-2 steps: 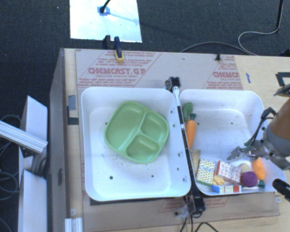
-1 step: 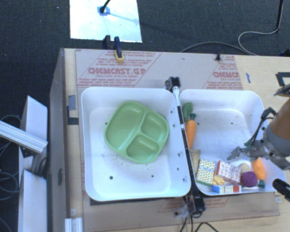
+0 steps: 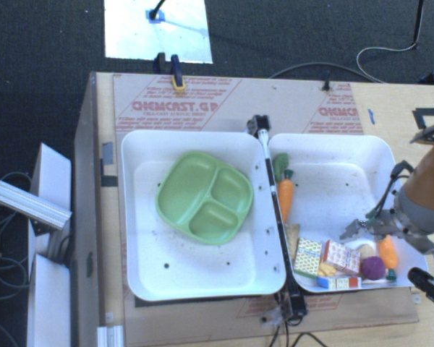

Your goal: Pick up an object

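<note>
The right bin (image 3: pixel 325 157) holds a toy carrot (image 3: pixel 283 196) along its left wall, with its green top pointing to the back. Near the front lie a yellow patterned box (image 3: pixel 309 256), a red-and-white box (image 3: pixel 340 255), a purple round item (image 3: pixel 372 267) and a small orange item (image 3: pixel 388 251). My gripper (image 3: pixel 367 229) hangs low over the bin's right front part, just behind these items. Whether it touches any of them cannot be made out.
The left bin (image 3: pixel 148 266) holds a green divided plate (image 3: pixel 205 196). A black bar (image 3: pixel 273 194) runs between the bins. The arm (image 3: pixel 427 194) comes in over the right bin's right rim. A flat box (image 3: pixel 338 283) lies against the front wall.
</note>
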Controlling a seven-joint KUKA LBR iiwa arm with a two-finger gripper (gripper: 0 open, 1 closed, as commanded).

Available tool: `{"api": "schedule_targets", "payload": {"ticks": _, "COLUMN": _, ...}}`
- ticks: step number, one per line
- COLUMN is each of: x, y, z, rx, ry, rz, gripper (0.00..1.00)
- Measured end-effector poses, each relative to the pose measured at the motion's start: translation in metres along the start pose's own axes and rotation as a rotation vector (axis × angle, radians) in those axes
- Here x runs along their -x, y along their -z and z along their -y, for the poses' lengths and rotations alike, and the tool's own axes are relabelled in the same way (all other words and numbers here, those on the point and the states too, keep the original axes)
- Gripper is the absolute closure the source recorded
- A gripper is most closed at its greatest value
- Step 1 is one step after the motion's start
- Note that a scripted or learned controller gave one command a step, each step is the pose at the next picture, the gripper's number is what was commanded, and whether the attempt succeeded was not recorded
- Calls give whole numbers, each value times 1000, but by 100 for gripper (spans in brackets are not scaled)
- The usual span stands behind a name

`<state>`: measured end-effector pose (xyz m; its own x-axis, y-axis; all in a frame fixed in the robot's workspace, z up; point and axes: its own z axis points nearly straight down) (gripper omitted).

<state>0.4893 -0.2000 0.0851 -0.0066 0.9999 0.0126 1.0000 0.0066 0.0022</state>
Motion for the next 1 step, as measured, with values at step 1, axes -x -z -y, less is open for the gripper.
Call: {"api": "schedule_targets", "payload": {"ticks": 1, "x": 0, "y": 0, "z": 0, "rx": 0, "ry": 0, "rz": 0, "gripper": 0}}
